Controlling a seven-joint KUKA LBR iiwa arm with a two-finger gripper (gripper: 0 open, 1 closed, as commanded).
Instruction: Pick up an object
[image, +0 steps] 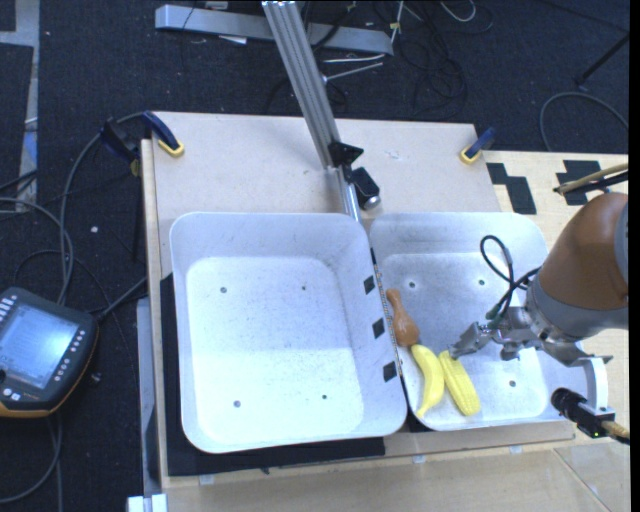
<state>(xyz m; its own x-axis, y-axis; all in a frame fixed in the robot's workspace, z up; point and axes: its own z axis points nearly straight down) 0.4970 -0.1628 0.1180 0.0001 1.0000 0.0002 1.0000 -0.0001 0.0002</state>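
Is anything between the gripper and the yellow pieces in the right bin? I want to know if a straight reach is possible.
Nothing visible does. The gripper sits just above the corn cob, with the banana beside it and the brown piece off toward the divider; bare bin floor lies around them.

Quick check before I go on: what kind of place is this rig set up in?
Most likely a robotics lab. A grey arm reaches over two white bins on a wooden bench, a teach pendant lies on the floor, and loose cables run around the bench.
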